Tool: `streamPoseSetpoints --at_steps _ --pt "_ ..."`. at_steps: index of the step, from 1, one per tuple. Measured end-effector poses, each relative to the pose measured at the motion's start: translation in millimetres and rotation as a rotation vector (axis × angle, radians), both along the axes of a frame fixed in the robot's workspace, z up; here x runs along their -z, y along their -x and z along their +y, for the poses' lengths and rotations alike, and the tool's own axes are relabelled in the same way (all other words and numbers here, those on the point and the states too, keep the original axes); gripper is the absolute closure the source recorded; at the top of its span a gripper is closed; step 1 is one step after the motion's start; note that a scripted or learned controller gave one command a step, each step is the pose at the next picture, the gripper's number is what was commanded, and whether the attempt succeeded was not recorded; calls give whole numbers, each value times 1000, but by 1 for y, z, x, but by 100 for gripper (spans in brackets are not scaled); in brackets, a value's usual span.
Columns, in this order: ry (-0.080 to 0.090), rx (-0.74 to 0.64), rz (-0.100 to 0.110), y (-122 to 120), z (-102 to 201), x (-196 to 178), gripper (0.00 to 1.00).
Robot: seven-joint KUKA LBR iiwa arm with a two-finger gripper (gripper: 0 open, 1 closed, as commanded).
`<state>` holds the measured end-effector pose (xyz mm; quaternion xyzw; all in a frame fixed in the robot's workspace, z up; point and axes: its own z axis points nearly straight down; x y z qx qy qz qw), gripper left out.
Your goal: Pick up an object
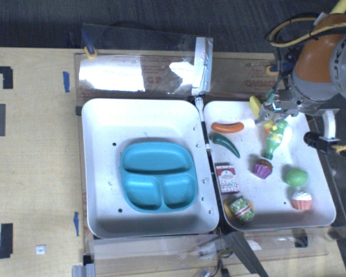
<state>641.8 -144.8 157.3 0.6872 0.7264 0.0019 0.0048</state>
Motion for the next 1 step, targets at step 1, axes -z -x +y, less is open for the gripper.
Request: streamPoseSetpoints --at_steps 1 --pt "0 0 1 0 0 1 0"
